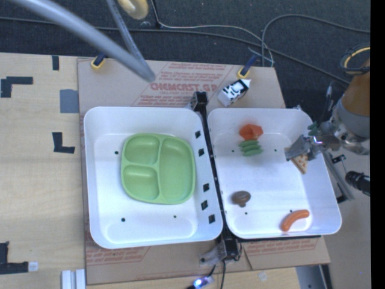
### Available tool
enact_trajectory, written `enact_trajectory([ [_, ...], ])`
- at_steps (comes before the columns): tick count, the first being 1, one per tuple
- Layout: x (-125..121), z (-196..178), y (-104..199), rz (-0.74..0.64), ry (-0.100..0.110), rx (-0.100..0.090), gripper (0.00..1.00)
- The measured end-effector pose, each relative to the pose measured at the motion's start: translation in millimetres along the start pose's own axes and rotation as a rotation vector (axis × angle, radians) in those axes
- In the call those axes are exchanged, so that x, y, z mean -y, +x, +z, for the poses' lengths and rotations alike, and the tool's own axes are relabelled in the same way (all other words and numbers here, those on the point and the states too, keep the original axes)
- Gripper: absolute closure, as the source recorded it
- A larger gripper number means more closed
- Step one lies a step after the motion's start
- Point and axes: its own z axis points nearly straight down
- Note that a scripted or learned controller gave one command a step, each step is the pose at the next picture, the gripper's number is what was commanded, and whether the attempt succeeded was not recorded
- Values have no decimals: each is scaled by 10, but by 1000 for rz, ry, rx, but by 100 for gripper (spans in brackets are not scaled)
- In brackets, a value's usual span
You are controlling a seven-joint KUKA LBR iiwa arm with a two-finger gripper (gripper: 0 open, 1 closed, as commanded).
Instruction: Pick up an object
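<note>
while the cardboard sheet (180, 77) under both bins carries red print reading "chemcast gp", the rest of its lettering is too small to read. the gripper (302, 152) sits at the right bin's (271, 218) right wall, and a small tan piece (301, 162) hangs just under its tip, though i cannot tell if it is clamped or how the claw stands. an orange item (251, 130), a green one (251, 147), a brown lump (241, 197) and an orange sausage (295, 219) lie in that bin; the left bin (105, 221) holds a green divided plate (159, 168).
</note>
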Motion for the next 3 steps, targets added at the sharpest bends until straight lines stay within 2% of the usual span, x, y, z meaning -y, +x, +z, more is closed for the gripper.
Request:
enact_trajectory([
  [1,-6,-100,4,0,4,-2,100],
  [2,-217,-40,484,-4,6,-2,100],
  [3,-419,-134,1029,-6,5,-4,100],
])
